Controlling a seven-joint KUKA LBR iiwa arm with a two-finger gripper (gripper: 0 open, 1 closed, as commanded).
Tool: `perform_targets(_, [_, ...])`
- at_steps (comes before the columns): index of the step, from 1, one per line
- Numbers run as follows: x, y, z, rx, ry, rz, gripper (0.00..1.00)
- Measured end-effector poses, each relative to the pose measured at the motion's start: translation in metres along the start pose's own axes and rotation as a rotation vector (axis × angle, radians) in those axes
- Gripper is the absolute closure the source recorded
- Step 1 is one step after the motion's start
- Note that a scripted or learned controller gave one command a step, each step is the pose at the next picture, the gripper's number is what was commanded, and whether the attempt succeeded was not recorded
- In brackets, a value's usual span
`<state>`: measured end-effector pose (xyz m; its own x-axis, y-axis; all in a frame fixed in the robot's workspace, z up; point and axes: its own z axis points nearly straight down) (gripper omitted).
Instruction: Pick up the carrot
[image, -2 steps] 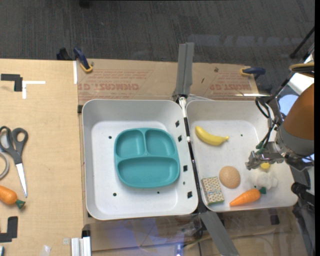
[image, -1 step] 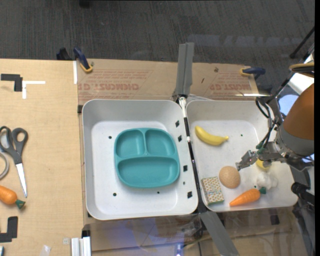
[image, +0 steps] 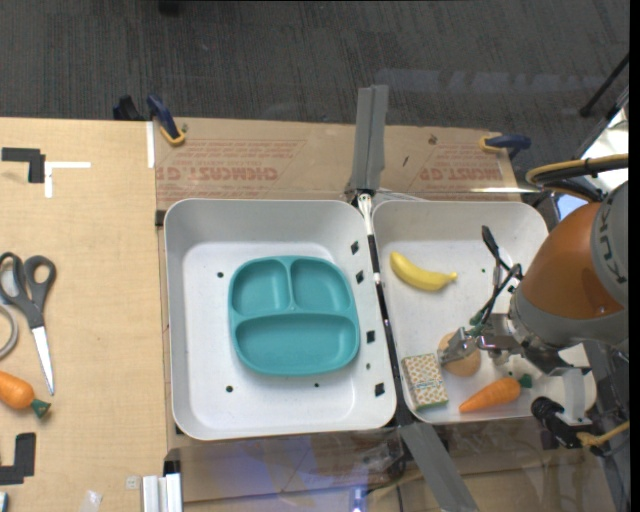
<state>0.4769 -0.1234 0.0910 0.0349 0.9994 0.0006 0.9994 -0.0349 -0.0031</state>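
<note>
An orange carrot (image: 492, 394) with a green tip lies near the front edge of the right bin (image: 440, 230), pointing left. My gripper (image: 462, 345) is low in that bin, just above and left of the carrot, right over a small tan round object (image: 464, 363). The fingers look close together, but I cannot make out whether they grip anything. A second carrot (image: 16, 391) lies on the wooden bench at the far left.
A yellow banana (image: 421, 272) lies in the right bin's back half. A small patterned box (image: 425, 380) sits at its front left. The left bin (image: 190, 300) holds a teal divided plate (image: 294, 315). Scissors (image: 30, 310) lie on the bench at left.
</note>
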Motion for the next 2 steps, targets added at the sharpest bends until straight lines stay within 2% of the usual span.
perform_targets(1, [-0.026,0.001,-0.027,0.0,-0.001,0.374,0.0])
perform_targets(2, [0.012,0.0,-0.001,0.0,0.0,0.536,0.0])
